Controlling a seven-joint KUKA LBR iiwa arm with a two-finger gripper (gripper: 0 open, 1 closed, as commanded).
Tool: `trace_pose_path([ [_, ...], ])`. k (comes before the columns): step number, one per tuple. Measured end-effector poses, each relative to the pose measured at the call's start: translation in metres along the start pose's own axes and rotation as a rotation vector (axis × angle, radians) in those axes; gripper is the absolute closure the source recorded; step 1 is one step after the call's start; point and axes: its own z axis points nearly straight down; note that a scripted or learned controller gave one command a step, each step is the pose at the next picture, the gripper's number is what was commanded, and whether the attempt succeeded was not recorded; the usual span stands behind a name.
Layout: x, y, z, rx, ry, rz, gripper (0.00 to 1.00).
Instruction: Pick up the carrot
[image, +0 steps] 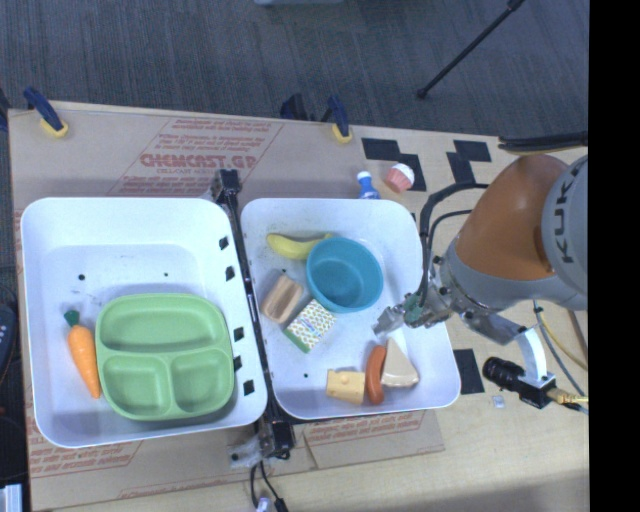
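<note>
- Lying at the left edge of the left white plastic bin (45, 225), the orange toy carrot with its green top (83, 358) runs lengthwise, green end far, tip near, wedged just between the bin wall and the pale green three-section tray (165, 355).
- Reaching it well, I judge, means crossing from the right bin (425, 300) over both rims, then descending with the fingers set across the carrot's narrow width; the gap beside the tray and the wall looks tight, so a grip near the thicker far end seems safest.
- The grey two-finger gripper (400, 316) hangs over the right side of the right bin, well apart from the carrot; whether its claw is spread or pressed together I cannot tell, and nothing shows between it.
- Counted: one carrot, one tray, two bins.
- In the right bin: one blue round bowl (344, 275), one yellow banana (293, 245) at the far side, one tan bread-like block (282, 298), one small green-and-white packet (312, 325), one yellow cheese-like wedge (346, 386), one red-orange sausage-shaped piece (375, 373), one pale wedge (400, 368) just beside it.
</note>
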Motion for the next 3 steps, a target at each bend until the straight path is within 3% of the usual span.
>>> trace_pose_path([
  [1,0.003,0.001,0.039,-0.003,-0.002,-0.380,1.00],
  [2,0.003,0.001,0.039,-0.004,-0.003,-0.380,0.00],
  [3,0.023,0.037,0.118,-0.004,0.000,-0.172,0.00],
])
